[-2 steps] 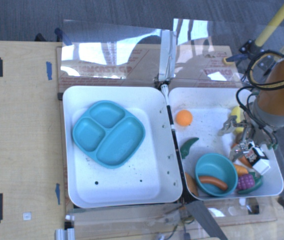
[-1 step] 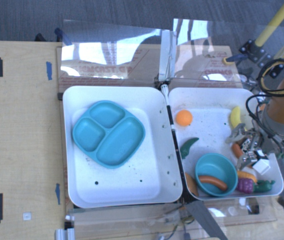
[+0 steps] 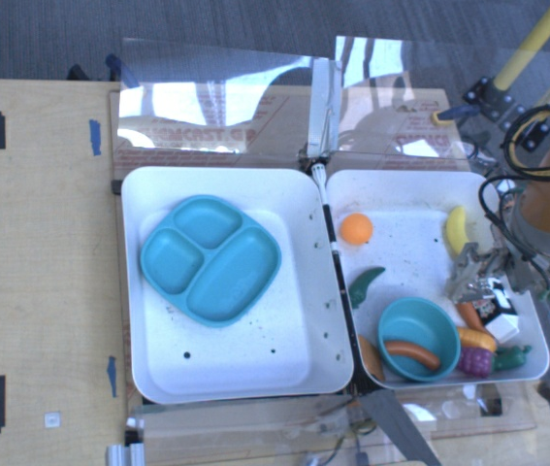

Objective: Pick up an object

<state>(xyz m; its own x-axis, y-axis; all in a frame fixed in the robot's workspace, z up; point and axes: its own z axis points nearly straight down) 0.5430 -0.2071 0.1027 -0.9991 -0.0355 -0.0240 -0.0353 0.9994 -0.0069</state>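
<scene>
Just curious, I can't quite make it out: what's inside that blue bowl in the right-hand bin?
Inside the blue bowl lies an orange-red toy sausage, resting against the near wall. The bowl floor under it is covered, so anything beneath cannot be seen.

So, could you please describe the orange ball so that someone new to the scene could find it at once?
Look in the right-hand white bin, near its upper left corner beside the divider between the two bins. The orange ball lies there alone on the bin floor, above the dark green leaf-shaped piece. It is the only plain round orange thing, set apart from the crowded toys around the teal bowl.
</scene>
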